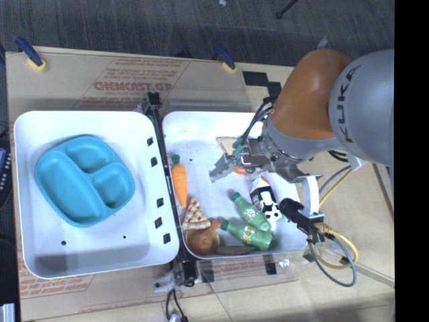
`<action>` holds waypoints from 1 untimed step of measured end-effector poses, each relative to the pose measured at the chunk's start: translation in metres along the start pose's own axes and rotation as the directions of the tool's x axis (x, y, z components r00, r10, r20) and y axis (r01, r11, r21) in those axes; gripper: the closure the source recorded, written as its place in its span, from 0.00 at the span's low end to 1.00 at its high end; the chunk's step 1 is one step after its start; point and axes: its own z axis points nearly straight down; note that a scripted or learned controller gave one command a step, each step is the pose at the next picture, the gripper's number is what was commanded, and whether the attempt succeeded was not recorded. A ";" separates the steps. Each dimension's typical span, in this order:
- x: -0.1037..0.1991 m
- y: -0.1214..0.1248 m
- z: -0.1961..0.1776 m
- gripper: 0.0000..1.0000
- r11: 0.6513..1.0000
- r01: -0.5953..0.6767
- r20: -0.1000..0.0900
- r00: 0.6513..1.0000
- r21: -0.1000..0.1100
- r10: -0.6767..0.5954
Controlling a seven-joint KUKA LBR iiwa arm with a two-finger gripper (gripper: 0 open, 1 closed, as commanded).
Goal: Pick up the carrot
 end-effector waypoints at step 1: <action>0.062 -0.006 0.051 0.00 0.999 0.043 0.001 0.999 0.003 -0.043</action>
